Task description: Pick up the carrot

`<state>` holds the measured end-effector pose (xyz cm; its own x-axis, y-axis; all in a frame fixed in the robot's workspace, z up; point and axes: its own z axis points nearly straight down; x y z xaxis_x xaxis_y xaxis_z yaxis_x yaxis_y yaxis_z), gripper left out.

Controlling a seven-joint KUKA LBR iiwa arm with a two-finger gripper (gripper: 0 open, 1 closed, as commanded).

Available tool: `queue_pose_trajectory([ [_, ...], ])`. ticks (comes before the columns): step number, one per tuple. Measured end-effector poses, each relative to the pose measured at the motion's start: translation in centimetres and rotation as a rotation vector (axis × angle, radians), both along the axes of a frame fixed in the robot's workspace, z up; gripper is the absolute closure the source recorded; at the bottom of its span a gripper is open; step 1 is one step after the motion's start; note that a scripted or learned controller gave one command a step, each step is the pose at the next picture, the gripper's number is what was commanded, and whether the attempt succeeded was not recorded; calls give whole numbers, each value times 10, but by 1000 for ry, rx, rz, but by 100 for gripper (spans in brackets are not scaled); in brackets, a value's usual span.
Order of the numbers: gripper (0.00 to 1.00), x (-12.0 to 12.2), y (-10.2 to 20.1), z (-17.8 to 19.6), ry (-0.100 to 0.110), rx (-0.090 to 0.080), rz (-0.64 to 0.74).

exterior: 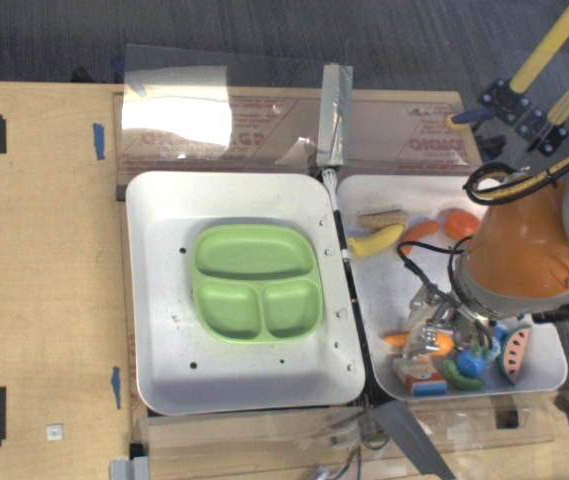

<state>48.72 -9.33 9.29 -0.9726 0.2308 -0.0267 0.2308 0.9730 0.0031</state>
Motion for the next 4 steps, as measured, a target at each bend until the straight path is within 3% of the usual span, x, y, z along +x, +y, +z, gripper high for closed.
queue_pose_trajectory([
  [1,100,-5,-3,12,18,0,166],
  [2,0,-5,-3,12,18,0,166],
  [3,0,-2,-1,-2,9,-3,213],
  [4,0,-2,-3,-2,10,0,138],
])
